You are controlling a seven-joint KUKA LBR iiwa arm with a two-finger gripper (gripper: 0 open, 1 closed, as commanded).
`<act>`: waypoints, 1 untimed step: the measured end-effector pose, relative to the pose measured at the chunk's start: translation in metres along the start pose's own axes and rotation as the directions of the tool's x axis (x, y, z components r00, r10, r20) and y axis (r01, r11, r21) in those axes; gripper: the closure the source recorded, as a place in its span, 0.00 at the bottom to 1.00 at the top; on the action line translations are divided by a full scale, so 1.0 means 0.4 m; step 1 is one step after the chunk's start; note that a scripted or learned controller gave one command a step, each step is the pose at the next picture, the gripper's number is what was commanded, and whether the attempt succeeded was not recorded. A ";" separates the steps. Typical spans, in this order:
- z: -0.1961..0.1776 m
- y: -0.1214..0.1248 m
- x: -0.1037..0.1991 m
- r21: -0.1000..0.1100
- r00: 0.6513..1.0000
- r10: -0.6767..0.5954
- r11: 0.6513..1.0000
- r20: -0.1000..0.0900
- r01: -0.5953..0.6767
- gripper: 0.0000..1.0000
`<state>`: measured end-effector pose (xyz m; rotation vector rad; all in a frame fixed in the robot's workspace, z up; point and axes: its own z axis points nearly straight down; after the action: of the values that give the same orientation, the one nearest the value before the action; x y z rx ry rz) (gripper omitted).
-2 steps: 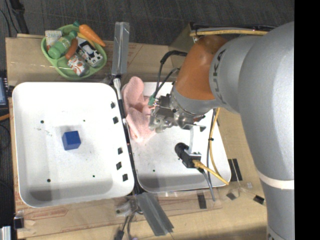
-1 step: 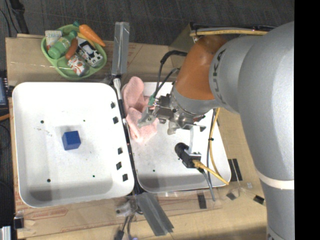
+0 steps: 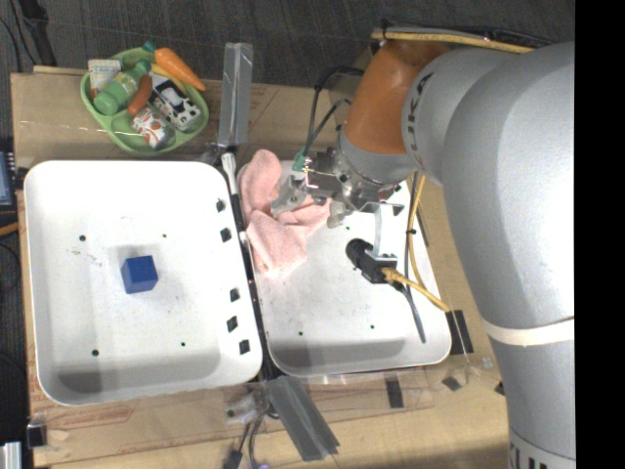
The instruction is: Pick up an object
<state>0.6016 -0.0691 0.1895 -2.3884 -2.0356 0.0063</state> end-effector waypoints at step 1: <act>0.246 0.166 -0.156 -0.004 0.998 -0.065 0.998 0.000 0.065 0.00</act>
<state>0.6566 -0.1413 0.0909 -2.3234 -2.1134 0.0015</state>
